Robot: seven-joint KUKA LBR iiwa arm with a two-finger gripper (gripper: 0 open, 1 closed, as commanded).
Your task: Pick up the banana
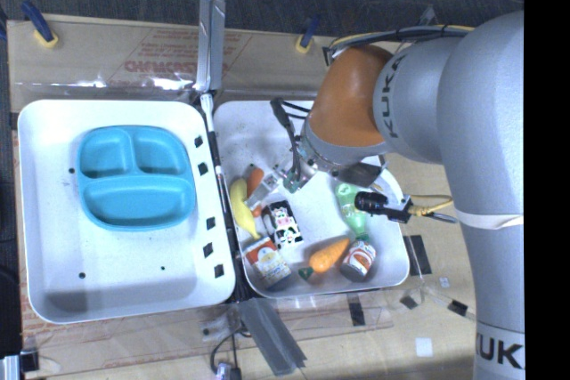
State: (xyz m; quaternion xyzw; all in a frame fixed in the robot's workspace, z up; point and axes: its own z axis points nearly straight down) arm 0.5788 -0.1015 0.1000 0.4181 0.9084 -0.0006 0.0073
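On the left stands the left bin (36, 218), a shallow white tray, and in it lies a blue divided plate (136, 176) with three compartments, placed toward the upper part of the bin. The divider (211, 49) between the two bins is a grey strip that runs up past their top edges.

The right bin (233, 122) holds all the small things. At its left side, close to the wall, lies the banana (240, 207) — yellow, slightly curved, its length running from upper left to lower right. Just beside its upper end is a small orange-red piece (256, 179). To the right of the banana, touching or almost touching it, stands a small carton with a black and white cow pattern (283, 223). Below these lies a small packet with a red and white label (268, 262). Further right lies a carrot (329, 254), tilted, and next to it a can with a red label (359, 261). Above the can is a green object (351, 203), partly hidden by the arm.

The gripper (294, 174) hangs over the middle of the right bin, above and to the right of the banana and apart from it. Its tip is small and blurred, so I cannot tell how far the fingers are open — nothing can be seen between them. The grey arm (463, 93) with its orange band (352, 98) covers the right part of the view.
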